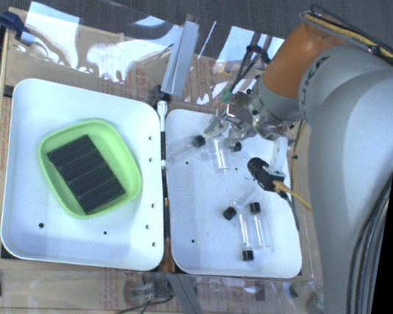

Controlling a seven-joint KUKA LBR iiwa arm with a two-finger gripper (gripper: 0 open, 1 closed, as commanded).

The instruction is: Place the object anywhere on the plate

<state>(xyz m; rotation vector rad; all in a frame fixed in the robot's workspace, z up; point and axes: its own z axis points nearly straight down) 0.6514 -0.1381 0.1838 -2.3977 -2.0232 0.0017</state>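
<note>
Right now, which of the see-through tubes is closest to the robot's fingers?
The clear tube at the top of the right bin, just below the gripper. The other two tubes lie together lower down.

plate [126,152] in left bin [17,160], tubes [253,229] in right bin [190,241]

Bright overhead light; glare on the clear sheet [124,55]; mostly sharp.

The left bin [14,219] has open floor around the plate [90,166], whose middle bears a dark slab [85,173], while vials [252,233] and the arm [334,138] crowd the right bin's [195,253] far and right parts.
</note>
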